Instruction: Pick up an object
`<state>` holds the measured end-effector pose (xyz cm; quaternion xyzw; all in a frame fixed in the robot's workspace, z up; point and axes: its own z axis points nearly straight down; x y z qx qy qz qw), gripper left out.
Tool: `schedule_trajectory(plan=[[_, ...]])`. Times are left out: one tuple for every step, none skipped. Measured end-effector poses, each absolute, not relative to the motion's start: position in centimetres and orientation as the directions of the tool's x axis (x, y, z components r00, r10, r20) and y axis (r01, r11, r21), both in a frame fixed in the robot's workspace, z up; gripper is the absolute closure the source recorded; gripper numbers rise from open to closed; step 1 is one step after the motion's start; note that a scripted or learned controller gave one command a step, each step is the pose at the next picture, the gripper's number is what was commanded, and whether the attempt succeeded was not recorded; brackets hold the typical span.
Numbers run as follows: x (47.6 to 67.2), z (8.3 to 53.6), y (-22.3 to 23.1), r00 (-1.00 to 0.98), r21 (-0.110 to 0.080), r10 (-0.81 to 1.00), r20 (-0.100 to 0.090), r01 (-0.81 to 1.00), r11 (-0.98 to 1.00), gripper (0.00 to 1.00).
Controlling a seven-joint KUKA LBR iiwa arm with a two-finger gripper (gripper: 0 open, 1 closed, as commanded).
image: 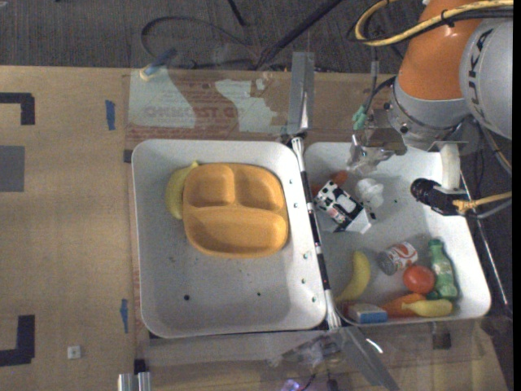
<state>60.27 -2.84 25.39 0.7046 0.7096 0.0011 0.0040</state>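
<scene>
Two white bins side by side on the table (pixel 65 218). Left bin (pixel 228 300): orange divided tray (pixel 234 208) lying upside down in the upper half, w/ a yellow banana (pixel 173 192) tucked under its left edge, only the curved side showing.

Right bin (pixel 480 283): black-and-white patterned box (pixel 340 204) near the upper left, tilted, long axis running upper left to lower right; small white bottle (pixel 370 192) just beside it on the right. Second banana (pixel 356 275) lower down, long axis roughly vertical w/ a slight lean, top end toward upper right, lower end curving to the left. Can (pixel 397 257) on its side next to it, then a red tomato (pixel 418 278) and a green bottle (pixel 443 269) standing along the right wall. Along the bottom wall: a blue-and-white box (pixel 366 313), an orange carrot (pixel 399 305) and a yellow piece (pixel 430 307), all lying approx. horizontal.

Arm's gripper (pixel 364 155) hangs over the upper-left part of the right bin, just above the patterned box. Can't tell whether the jaws are open or closed; nothing seen between them.
</scene>
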Motion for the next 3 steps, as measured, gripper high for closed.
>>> schedule_trajectory(plan=[[49.4,23.3,0.0,0.211,-0.005,0.977,0.0,0.977,-0.211,1.0],[47.9,22.9,4.5,0.149,-0.005,0.989,0.0,0.989,-0.149,1.0],[50.0,22.9,-2.1,0.097,0.001,0.995,-0.001,0.995,-0.097,1.0]])
